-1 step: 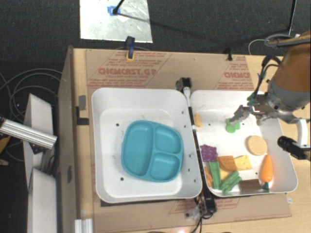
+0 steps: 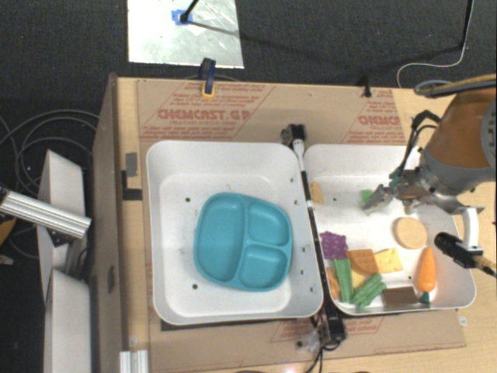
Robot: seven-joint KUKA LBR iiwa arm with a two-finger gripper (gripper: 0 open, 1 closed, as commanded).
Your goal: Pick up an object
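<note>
My gripper (image 2: 386, 194) hangs low over the upper middle of the right bin (image 2: 342, 168), reaching in from the right. A small green piece (image 2: 368, 198) lies right at its tip; whether it is held is unclear. Below it lie a round tan biscuit (image 2: 409, 232), an orange carrot (image 2: 425, 269), a purple grape bunch (image 2: 334, 245), an orange cracker (image 2: 362, 261), a yellow cheese piece (image 2: 389, 260), green bean pods (image 2: 370, 290) and a brown bar (image 2: 399, 297). A small tan piece (image 2: 316, 192) rests by the bin's left wall.
A teal divided plate (image 2: 242, 241) lies in the left bin (image 2: 175, 169). The wall between the bins (image 2: 308, 208) runs just left of the food. A black part (image 2: 458, 249) juts over the right bin's right rim.
</note>
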